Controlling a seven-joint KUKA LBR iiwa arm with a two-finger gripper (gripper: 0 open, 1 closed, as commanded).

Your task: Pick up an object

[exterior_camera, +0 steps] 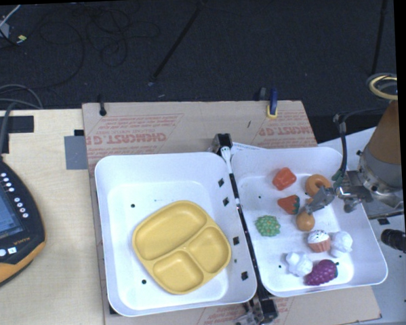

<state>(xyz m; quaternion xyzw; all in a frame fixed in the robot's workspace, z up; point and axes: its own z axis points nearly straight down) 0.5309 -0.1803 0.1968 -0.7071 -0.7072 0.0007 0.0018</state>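
The end effector (321,198) is low in the right bin (371,268), right among the toys; whether it's open or gripping anything, I cannot tell. A donut (317,183) sits just above it, an orange ball (305,221) just below, a strawberry (289,204) to its left. Further down lie a cupcake (319,240) and grapes (321,272). Far left, a yellow tray (181,246) rests in the other bin (116,197).

The divided tray (181,246) lies in the left bin (116,190). In the right bin (371,268) lie small toy foods: a doughnut (317,184) at the far side, a cupcake (319,240) nearer, grapes (321,273) nearest. The gripper (320,201) hangs between doughnut and cupcake.
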